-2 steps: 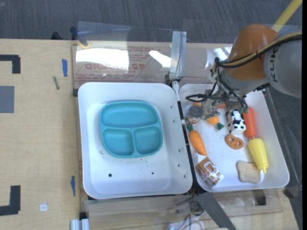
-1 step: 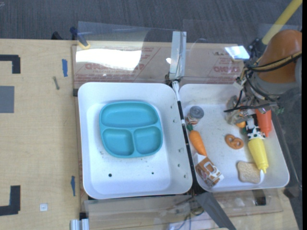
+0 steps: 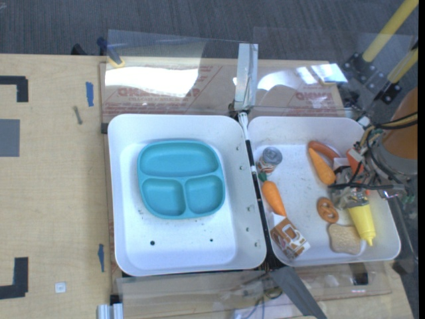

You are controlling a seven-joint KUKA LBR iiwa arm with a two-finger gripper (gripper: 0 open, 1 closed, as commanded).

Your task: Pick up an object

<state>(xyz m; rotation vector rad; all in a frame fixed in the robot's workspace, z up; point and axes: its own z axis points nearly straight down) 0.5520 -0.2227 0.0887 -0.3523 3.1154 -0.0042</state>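
Observation:
The right bin (image 3: 292,128) holds several objects. A small carrot (image 3: 273,199) lies by its left wall, below a grey can (image 3: 270,157). A longer orange piece (image 3: 321,165) lies toward the back right, with a red item (image 3: 325,148) just behind it. A pretzel (image 3: 327,210), a yellow squeeze bottle (image 3: 363,222) and a bread slice (image 3: 344,238) sit at the front right. A brown box (image 3: 289,237) rests at the front. My gripper (image 3: 350,186) hangs low over the right side, just above the yellow bottle and beside the pretzel. Nothing visibly sits in its grasp.
The left bin (image 3: 126,178) holds a teal divided plate (image 3: 180,178). A clear panel (image 3: 166,78) and a metal post (image 3: 246,75) stand behind the bins. The arm (image 3: 402,145) with cables comes in over the right bin's right rim.

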